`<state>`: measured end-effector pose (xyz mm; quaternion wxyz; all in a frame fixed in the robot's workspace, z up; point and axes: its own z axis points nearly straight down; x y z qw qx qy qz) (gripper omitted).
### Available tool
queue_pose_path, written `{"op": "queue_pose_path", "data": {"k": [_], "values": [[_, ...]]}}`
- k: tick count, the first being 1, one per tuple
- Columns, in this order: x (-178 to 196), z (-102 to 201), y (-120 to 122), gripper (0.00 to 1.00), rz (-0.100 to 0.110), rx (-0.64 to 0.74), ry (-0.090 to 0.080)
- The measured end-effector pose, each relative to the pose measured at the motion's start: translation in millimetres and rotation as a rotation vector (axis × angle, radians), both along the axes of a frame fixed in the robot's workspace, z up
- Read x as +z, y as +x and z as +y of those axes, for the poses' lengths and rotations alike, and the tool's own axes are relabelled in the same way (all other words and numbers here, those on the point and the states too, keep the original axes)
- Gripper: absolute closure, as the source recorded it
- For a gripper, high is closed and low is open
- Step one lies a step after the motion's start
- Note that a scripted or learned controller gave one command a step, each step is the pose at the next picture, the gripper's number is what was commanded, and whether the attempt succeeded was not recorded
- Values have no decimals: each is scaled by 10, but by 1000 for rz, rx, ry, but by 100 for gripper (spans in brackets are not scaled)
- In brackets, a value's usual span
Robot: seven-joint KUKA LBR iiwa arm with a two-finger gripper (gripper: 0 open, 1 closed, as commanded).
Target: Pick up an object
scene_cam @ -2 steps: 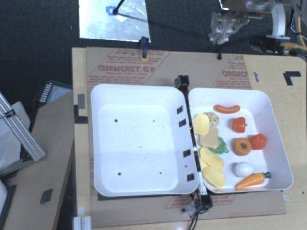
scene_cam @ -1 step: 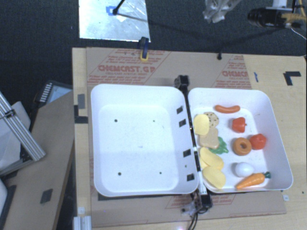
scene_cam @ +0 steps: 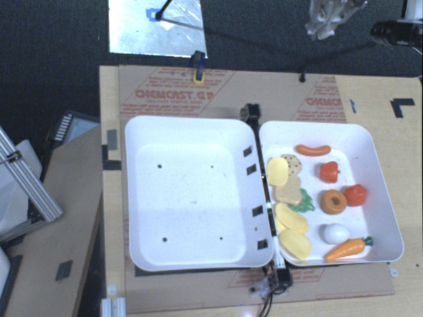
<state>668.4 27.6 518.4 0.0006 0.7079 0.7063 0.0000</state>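
While the gripper (scene_cam: 328, 17) hangs high beyond the far edge of the bench, well apart from both bins, nothing shows between its pale fingers, though whether they are apart or together I cannot tell. All the toy food lies in the right bin (scene_cam: 380, 170): a sausage (scene_cam: 312, 150), a cookie (scene_cam: 291, 164), chips (scene_cam: 277, 172), a red pepper (scene_cam: 329, 171), a tomato (scene_cam: 355, 194), a doughnut (scene_cam: 333, 201), an egg (scene_cam: 335, 233) and a carrot (scene_cam: 346, 247). Clips along the shared wall stand beside the chips, close to the left bin (scene_cam: 185, 197).

Gripper (scene_cam: 325, 20) is seen at the 1 o'clock position of the frame, raised high, fingers pointed down toward 7 o'clock. Nothing is held between the fingers. Wrist is cut off by the top edge.
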Motion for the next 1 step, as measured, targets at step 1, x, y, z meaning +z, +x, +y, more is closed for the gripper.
{"op": "queue_pose_path", "data": {"k": [1], "values": [[-179, -601, -2, 100, -1, -1, 0]]}}
